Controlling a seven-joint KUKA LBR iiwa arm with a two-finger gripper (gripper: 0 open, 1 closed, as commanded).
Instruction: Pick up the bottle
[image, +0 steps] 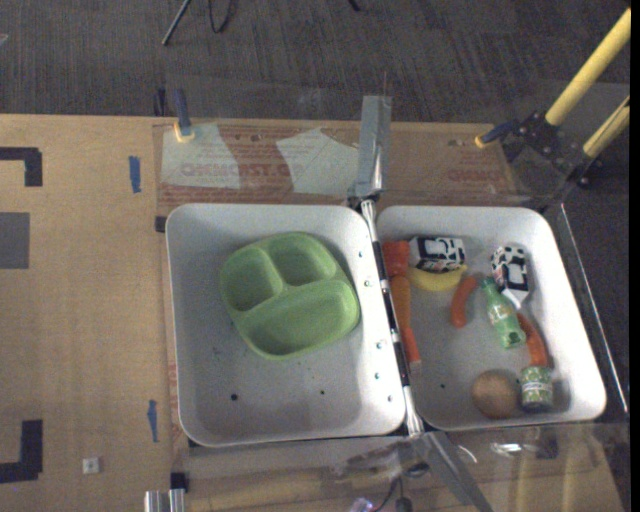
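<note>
Camera view looks down on two white bins side by side on the bench (80, 330). Left bin (190, 400) holds a green divided plate (290, 295). Right bin (585, 385) holds the green bottle (502, 314), lying tilted between an orange carrot (462, 300) and another carrot (535, 342), near a black-and-white carton (511, 266). A brown round fruit (494, 393) and a small jar (535, 387) sit at the bin's near edge. I cannot tell the claw's state.

Green bottle (501, 314) in right bin (575, 300)
</note>
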